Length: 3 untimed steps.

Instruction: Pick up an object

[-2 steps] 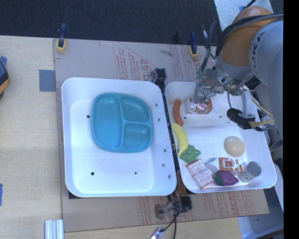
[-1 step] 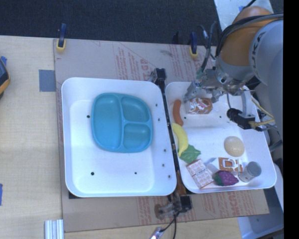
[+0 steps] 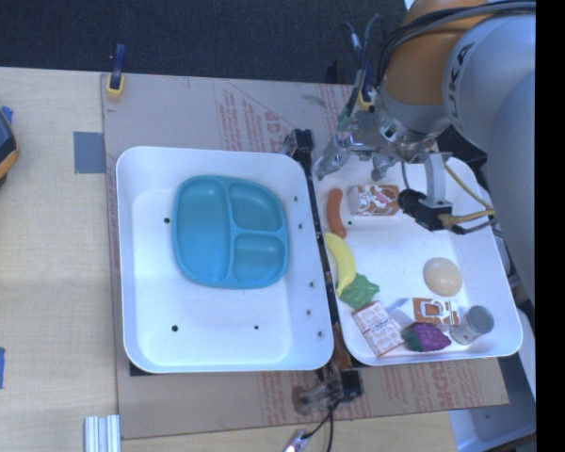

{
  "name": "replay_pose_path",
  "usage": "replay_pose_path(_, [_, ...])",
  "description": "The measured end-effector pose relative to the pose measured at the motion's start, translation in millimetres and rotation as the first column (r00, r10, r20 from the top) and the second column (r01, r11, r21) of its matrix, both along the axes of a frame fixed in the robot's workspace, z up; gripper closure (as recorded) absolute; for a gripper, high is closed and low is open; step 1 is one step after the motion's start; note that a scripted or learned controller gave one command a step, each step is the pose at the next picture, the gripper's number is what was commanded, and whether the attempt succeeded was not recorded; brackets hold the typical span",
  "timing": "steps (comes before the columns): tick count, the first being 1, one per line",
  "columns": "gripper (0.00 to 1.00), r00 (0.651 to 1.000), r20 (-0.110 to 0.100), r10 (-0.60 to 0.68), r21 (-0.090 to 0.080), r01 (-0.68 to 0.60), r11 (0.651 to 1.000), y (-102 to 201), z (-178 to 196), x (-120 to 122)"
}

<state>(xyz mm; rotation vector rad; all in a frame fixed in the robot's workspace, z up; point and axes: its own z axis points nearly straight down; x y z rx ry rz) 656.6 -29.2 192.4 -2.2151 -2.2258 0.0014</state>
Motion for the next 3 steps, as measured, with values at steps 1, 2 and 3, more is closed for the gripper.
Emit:
replay_pose_path(1, [0.00, 1.000, 0.002, -0.003, -0.002, 0.003, 1.000, -55, 0, 0])
replay_pose_path(2, [0.00, 1.000, -0.004, 0.001, -0.001, -0.001, 1.000, 4, -1, 0])
replay_pose_path(3, [0.00, 1.000, -0.003, -0.003, -0.001, 0.003, 1.000, -69, -23, -3])
